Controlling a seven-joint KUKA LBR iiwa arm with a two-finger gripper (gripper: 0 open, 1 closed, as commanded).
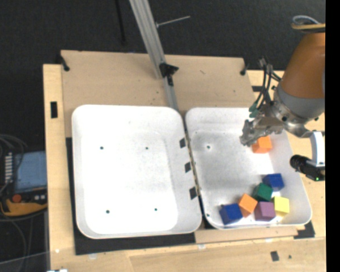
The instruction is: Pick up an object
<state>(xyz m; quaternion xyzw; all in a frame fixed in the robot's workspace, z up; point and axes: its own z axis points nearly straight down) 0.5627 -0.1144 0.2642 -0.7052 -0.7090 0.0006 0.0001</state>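
Orange block (263, 145) lies in the right bin (215, 169), just beside the claw (250, 136) and partly under it. Whether the claw is open or closed cannot be told. Farther below the claw, six coloured blocks (259, 202) sit clustered near the bin's lower edge.

A metal pole (150, 35) slants over the bench (119, 78), a blue box (31, 171) lying left of it.

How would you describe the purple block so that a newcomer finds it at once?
Look in the right bin, at its near right corner, where several blocks cluster. The purple block sits in the front row, between an orange block and a yellow block.
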